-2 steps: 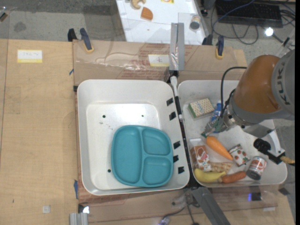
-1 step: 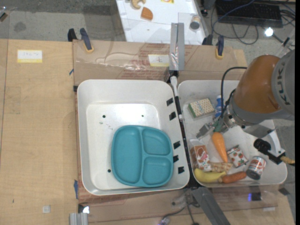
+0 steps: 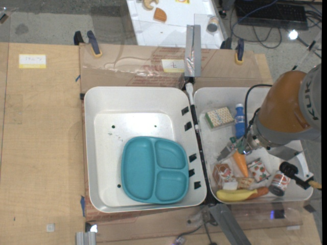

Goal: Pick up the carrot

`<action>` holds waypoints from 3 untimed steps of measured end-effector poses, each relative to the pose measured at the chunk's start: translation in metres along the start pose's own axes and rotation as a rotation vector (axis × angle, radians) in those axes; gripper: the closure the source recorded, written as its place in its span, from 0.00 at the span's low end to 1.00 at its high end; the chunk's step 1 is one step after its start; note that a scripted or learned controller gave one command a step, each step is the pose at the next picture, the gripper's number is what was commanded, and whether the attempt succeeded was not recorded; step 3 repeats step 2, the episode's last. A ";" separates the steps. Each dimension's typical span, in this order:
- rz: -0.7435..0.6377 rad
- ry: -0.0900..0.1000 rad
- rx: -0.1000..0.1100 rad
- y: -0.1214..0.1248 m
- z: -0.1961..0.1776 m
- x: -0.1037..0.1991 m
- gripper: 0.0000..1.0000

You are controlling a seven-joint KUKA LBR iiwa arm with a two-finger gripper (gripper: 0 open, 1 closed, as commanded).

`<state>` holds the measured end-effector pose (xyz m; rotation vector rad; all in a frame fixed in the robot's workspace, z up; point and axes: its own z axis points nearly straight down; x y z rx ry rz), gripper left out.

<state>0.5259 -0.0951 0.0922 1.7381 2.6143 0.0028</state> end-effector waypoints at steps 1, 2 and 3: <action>0.007 -0.003 -0.004 -0.001 -0.011 -0.003 1.00; -0.008 -0.001 0.000 0.091 -0.100 0.031 1.00; -0.008 -0.001 0.000 0.091 -0.100 0.031 1.00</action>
